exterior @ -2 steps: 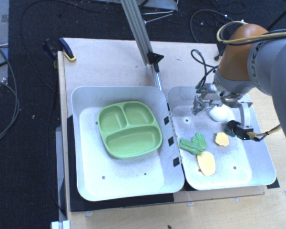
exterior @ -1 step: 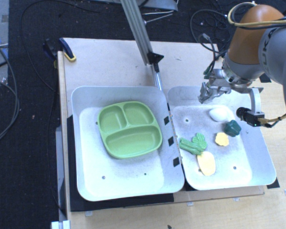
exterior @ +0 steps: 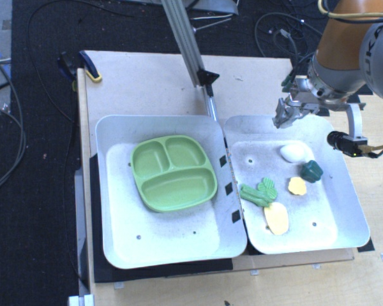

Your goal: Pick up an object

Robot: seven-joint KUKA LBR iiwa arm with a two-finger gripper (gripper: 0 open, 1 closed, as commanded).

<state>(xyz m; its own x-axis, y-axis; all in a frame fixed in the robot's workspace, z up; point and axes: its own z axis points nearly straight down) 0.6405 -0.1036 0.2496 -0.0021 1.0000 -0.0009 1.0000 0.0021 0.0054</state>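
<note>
In the right bin [exterior: 335, 228] lie a white egg-shaped piece [exterior: 293, 152], a dark green piece [exterior: 312, 171], a small yellow piece [exterior: 297, 186], a green cactus-shaped toy [exterior: 259, 192] and a pale yellow oval piece [exterior: 276, 218]. My gripper [exterior: 285, 118] hangs above the bin's far edge, up and to the left of the white piece, and nothing shows between its fingers.
The left bin [exterior: 115, 234] holds a green divided plate [exterior: 173, 173]. A grey metal pole [exterior: 185, 34] slants from the top down to the seam between the bins. Cables lie on the dark floor beyond the bench.
</note>
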